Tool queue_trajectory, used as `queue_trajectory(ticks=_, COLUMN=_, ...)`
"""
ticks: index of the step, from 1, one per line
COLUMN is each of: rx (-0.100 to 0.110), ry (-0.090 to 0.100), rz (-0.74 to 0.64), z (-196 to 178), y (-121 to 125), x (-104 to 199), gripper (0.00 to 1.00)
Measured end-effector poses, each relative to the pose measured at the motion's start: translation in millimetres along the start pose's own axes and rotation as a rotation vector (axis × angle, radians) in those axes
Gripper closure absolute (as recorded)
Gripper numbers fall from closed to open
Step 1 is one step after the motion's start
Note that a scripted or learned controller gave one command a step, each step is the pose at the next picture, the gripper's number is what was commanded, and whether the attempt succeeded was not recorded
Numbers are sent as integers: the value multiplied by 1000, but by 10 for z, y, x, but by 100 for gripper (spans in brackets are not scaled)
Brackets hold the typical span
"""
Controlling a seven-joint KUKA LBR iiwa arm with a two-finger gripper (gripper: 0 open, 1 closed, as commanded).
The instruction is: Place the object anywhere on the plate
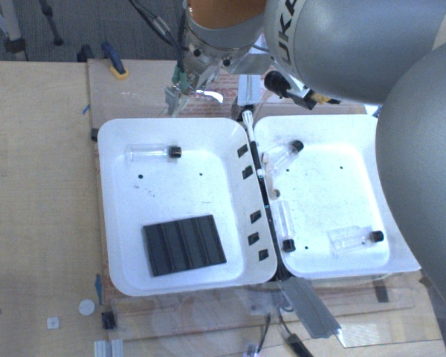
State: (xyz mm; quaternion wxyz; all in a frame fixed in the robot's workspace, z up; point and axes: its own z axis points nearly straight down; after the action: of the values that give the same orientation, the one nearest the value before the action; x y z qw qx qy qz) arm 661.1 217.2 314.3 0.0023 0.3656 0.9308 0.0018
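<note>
While the gripper [180, 95] hangs past the far rim of the left bin [111, 199], I cannot tell its state; nothing is visibly carried. Nearest it, a clear vial with a black cap [153, 152] lies at the far end of that bin, apart from the dark ribbed plate [183, 245] at the near end. The plate bears nothing. Three more vials [351, 238] lie in the right bin [357, 155]. Judgement: placement not done; pick and carry remain, and which vial is meant is unclear.
</note>
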Motion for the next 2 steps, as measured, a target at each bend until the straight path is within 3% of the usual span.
queue_trajectory(ticks=1, rx=4, ry=4, rz=-153, z=315, y=-62, x=-13, gripper=100)
queue_trajectory(ticks=2, rx=4, ry=4, rz=-295, z=524, y=31, x=60, gripper=100)
